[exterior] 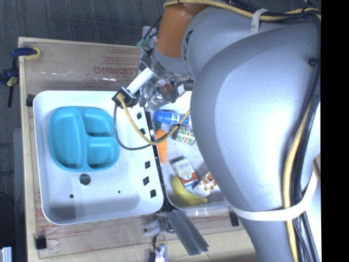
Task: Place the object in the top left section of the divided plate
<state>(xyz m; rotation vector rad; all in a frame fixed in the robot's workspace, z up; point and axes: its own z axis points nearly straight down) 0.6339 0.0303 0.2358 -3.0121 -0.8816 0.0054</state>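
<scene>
Your pincer [155, 94]: over right bin [180, 203], grip state unclear; blue divided plate [82, 138] in left bin [92, 201]; banana [188, 195] right

The divided plate [83, 137] looks like smooth turquoise plastic with a soft sheen. The left bin [87, 201] is white moulded plastic, matt (faintly glossy at the rim). The arm [256, 119] wears a smooth grey painted shell with a satin gloss. The worktop [71, 53] appears as pale board under a clear, shiny film
</scene>
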